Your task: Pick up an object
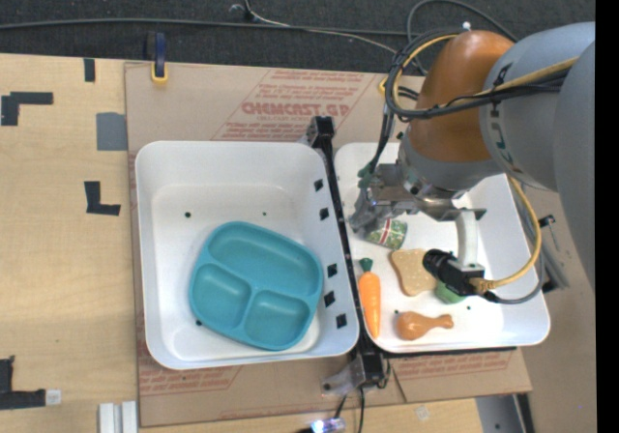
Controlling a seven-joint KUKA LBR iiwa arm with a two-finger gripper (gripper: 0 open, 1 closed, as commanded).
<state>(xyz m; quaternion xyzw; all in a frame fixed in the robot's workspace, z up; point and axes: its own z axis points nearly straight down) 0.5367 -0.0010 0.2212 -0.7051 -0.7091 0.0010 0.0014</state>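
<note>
While my arm [542,102] reaches in over the right-hand bin [527,325], my pincer [372,214] hangs low at that bin's left side, close against the divider [334,218] between the two bins. I cannot tell how it stands, apart or together, since the wrist and its orange band [459,98] cover most of it from above.

Just beside my pincer, on the side toward the front of the bench, lies a small can with a red and green label [389,232]; it looks to be touching or nearly touching the pincer, but I cannot say that it is gripped. A little farther front from the pincer sits a slice of toast [411,270], tan and tilted. Next to the toast, away from the divider, is a black piece of my own fittings [450,270] with a small green thing [448,294] peeping out under it. Front of the pincer and hugging the divider lies a carrot [369,298], lengthwise along the bin wall, green end toward me. Farthest front is a chicken drumstick [423,324], lying flat.

Across the divider from my pincer, well apart in the left-hand bin [160,170], rests a teal plate with three compartments [254,284].
</note>
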